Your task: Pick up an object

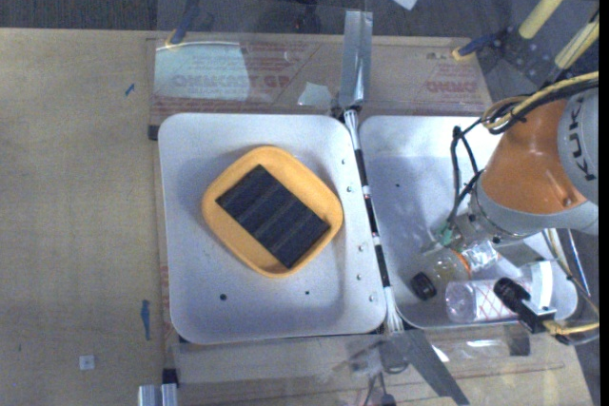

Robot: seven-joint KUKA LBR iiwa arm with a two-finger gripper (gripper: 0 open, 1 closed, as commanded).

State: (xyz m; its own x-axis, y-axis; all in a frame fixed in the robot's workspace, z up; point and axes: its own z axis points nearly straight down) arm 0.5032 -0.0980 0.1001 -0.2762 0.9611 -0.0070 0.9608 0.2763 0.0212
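Low, hand (455,254) near right bin (409,166) front edge, beside bottle (473,298).

— How is the light over the bench (76,204)?
— Even and fairly bright, from overhead; the white bins (190,299) glow softly, and the clear panel (247,71) behind them catches a pale glare.
— Sharpness?
— Modest. The picture is grainy, shadows stay faint, and items under the arm (538,171) blur together.

Arm (538,171) over right bin (400,166); yellow tray (221,209) in left bin (190,147).
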